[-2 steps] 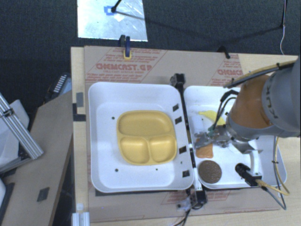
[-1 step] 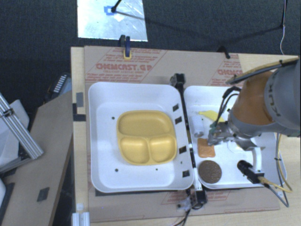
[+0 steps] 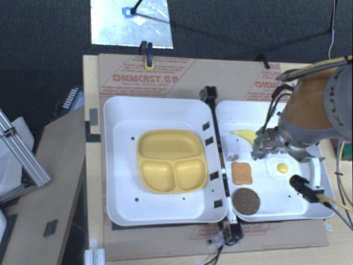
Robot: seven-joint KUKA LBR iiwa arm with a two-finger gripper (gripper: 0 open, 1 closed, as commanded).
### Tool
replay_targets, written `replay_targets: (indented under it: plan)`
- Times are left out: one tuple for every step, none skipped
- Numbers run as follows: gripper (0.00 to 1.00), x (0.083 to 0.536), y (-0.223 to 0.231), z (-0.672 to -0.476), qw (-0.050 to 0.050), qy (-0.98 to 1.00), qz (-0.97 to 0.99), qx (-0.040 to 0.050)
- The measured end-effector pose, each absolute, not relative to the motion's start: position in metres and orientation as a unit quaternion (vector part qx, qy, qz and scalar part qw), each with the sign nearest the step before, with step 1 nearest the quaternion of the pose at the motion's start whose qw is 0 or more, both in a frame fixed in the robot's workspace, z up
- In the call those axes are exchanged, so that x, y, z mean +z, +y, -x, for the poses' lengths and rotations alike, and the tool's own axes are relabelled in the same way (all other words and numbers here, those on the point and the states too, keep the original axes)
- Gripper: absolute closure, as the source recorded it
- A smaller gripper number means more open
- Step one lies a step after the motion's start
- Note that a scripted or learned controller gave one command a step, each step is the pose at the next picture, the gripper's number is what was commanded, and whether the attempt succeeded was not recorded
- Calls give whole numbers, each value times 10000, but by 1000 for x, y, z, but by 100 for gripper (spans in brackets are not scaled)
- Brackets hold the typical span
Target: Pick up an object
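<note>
Currently claw (image 3: 263,146) low in right bin (image 3: 276,213), beside banana (image 3: 245,134) and fried egg (image 3: 279,168); finger state indeterminate. Risk: crowding, claw nudges neighbour, closes on nothing.

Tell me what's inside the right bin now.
In the right bin: a banana, fried egg, orange patty, brown patty. The arm covers the bin's far right.

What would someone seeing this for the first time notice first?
Probably the yellow divided tray filling the middle of the left bin. Next, the grey and orange arm leaning over the right bin, where a fried egg toy, a brown round patty and an orange slab lie.
</note>
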State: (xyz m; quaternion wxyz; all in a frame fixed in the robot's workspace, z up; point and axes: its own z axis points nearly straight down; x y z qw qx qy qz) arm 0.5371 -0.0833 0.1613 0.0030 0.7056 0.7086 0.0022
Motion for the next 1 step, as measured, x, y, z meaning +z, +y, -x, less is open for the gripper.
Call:
replay_targets:
  plan:
    - [100,205,-84,-538,25,7084,-7058,18]
